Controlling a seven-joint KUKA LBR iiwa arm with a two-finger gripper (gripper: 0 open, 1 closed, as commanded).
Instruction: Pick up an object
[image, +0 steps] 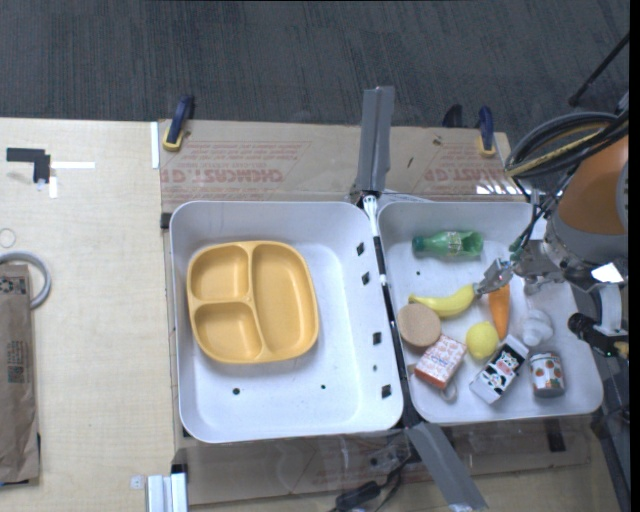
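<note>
While the gripper (497, 274) hangs over the right bin (590, 400), look at what sits just under it: the carrot (499, 308), lying immediately at 6 o'clock from the fingertips, its top end seeming to touch or nearly touch them. Its long axis runs roughly 12 to 6, wide end toward the gripper. You cannot tell from this slant whether the jaws are parted or closed, and nothing is plainly seen between them, so do not count anything as held.

The carrot is orange, short and tapered, smooth-looking, probably a light plastic toy that could roll. It lies near the middle of the right bin, with the banana (445, 300) at its 9 o'clock, the lemon (481, 340) at 7 o'clock and a pale object (536, 327) just at 4 o'clock.

If the carrot is the target, you would want the jaws closing across its width, not along its length; the neighbours leave little room.
</note>
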